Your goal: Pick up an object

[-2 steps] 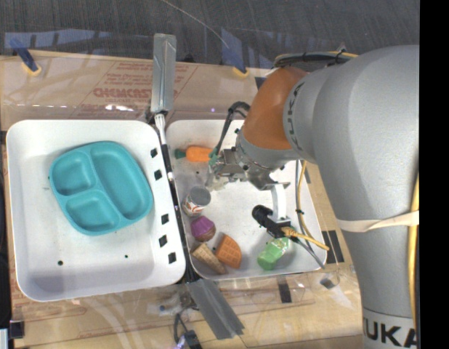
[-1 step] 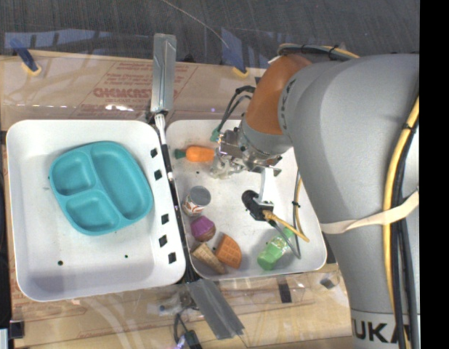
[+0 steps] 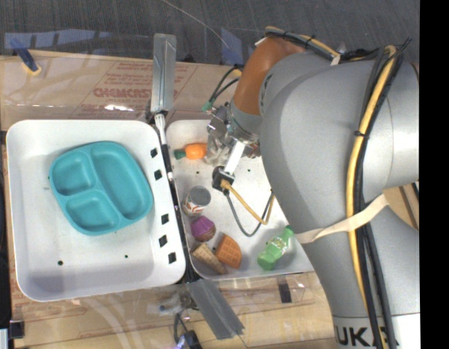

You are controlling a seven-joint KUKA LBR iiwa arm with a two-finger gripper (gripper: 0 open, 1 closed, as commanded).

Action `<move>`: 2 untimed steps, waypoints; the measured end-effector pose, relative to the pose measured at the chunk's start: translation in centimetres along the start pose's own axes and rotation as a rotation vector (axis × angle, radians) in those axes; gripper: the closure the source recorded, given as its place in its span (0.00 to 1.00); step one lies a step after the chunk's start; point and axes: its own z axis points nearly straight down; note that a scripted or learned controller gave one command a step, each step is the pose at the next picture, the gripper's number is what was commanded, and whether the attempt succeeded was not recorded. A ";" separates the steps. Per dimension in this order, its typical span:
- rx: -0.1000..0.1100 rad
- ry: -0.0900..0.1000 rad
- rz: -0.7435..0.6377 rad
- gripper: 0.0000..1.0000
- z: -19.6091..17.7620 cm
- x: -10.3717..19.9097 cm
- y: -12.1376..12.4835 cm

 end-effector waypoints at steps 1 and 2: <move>0.006 0.000 0.316 1.00 0.2 -5.4 1.4; 0.004 0.001 0.719 1.00 0.1 -1.1 -1.2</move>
